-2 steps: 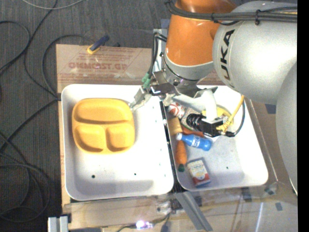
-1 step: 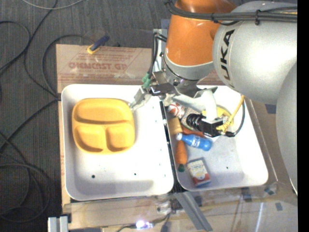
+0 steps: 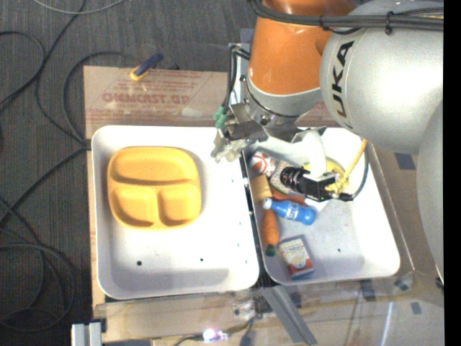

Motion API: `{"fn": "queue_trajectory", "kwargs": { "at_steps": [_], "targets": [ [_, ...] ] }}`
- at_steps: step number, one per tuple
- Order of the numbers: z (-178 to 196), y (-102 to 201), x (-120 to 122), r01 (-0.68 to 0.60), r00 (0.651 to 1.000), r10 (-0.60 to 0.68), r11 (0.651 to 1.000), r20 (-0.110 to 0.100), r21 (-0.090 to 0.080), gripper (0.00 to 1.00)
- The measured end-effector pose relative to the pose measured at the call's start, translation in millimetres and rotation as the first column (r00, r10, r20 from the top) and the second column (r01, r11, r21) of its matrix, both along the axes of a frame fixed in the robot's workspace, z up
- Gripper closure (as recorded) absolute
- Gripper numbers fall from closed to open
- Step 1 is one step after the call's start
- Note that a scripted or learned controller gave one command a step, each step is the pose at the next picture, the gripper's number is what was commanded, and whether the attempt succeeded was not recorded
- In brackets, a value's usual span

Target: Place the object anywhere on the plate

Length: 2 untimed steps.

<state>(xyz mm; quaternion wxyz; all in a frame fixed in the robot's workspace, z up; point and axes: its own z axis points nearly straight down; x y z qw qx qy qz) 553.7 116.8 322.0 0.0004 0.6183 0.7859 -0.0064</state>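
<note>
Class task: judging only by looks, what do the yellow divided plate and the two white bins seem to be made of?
Yellow divided plate: probably moulded plastic, matte; even colour, soft rounded compartment ridges, no glare.
White bins: likely thin formed plastic or coated sheet, smooth and slightly glossy; rounded corners and faint sheen. The look alone cannot settle which.

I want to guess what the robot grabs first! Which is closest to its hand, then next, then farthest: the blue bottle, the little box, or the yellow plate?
Measured from the hand in the camera view:
1. Blue bottle, in the right bin, just below the hand.
2. Yellow plate, across in the left bin.
3. Little box, near the right bin's front edge.
The plate and box are nearly tied.
</note>
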Motion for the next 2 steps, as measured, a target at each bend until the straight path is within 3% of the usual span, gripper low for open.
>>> {"fn": "queue_trajectory", "kwargs": {
  "at_steps": [1,2],
  "targets": [
    [-99.6,53.0,23.9,-0.177,0.984,0.177,0.984,0.000,0.009,1.00],
    [-199.5,6.8,-8.0,-0.155,0.988,0.155,0.988,0.007,0.012,1.00]
  ]
}}
